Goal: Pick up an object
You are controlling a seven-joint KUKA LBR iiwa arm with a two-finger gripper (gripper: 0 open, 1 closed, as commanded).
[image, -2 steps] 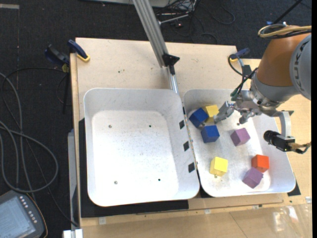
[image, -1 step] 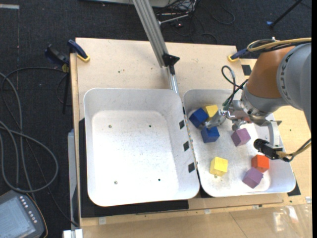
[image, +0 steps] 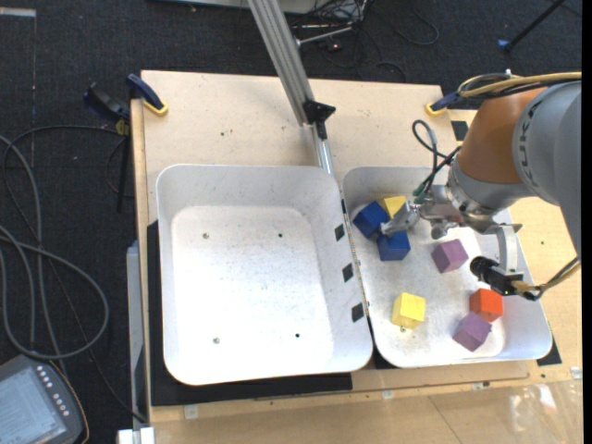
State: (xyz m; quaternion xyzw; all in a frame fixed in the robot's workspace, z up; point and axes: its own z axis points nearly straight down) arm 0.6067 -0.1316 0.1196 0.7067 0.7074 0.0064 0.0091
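Observation:
My gripper [image: 403, 218] is low in the right bin [image: 518, 340], at its upper left part. It sits amid a tight cluster of blocks: a blue block [image: 370, 218] to its left, a second blue block [image: 394, 246] just below it, and a small yellow block [image: 394, 205] right behind it. The gripper touches or overlaps this cluster, and I cannot see anything held. Further blocks lie apart in the same bin: a purple one [image: 450, 254], a yellow one [image: 408, 310], an orange one [image: 486, 303] and another purple one [image: 472, 331].
The left bin [image: 176, 248] lies beside the right one, their rims meeting at the middle. A slanted metal pole [image: 282, 49] ends at the bins' upper junction. The arm's grey body with its orange band [image: 495, 141] and cables overhangs the right bin's upper right.

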